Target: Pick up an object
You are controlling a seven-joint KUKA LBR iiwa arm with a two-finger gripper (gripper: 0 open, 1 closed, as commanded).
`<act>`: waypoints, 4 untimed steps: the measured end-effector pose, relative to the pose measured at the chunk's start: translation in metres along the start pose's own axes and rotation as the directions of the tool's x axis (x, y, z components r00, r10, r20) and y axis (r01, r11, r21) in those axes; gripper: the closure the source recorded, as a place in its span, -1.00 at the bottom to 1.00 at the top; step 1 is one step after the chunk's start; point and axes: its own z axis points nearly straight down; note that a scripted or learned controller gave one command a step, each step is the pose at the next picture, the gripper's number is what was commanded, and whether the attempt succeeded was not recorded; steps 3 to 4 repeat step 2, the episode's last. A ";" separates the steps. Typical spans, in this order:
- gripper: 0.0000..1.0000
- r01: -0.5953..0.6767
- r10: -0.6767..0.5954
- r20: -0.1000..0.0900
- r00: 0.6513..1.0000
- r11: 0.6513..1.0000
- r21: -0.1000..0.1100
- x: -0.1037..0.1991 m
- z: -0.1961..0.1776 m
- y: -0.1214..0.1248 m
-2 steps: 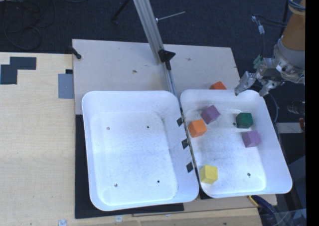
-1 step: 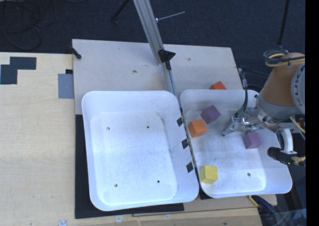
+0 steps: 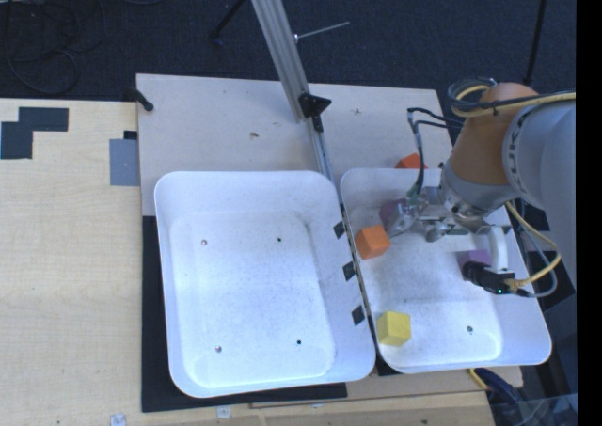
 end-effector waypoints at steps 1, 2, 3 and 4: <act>-1.00 -0.002 0.002 0.001 1.000 1.000 -0.001 0.035 -0.001 0.041; 1.00 -0.002 0.002 0.003 1.000 1.000 0.005 0.033 -0.010 0.038; 1.00 -0.002 0.002 0.003 1.000 1.000 0.005 0.033 -0.010 0.038; 1.00 -0.002 0.002 0.003 1.000 1.000 0.005 0.033 -0.010 0.038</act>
